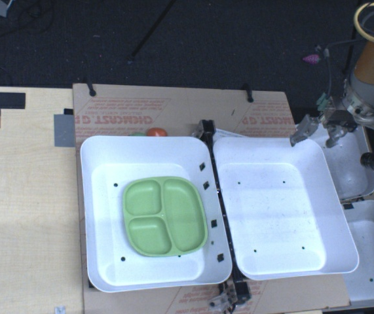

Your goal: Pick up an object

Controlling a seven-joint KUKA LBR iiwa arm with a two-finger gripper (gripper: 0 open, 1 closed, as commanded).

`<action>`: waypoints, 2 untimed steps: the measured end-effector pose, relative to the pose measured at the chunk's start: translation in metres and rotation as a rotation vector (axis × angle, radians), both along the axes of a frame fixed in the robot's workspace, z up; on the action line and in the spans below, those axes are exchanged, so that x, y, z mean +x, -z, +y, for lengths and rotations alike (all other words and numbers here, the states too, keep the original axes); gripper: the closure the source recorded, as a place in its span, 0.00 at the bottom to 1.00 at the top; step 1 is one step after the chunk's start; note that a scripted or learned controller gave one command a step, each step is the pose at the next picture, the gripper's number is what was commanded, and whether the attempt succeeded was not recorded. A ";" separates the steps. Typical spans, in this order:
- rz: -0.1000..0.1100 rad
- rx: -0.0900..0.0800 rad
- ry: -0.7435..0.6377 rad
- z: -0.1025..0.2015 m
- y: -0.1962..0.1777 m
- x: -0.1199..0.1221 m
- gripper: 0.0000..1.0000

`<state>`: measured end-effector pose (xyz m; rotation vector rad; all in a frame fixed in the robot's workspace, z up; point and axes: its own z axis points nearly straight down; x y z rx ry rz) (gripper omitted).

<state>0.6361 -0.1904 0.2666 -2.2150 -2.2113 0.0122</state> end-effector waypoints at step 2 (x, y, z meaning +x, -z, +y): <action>-0.007 -0.002 -0.002 0.004 0.040 -0.007 0.00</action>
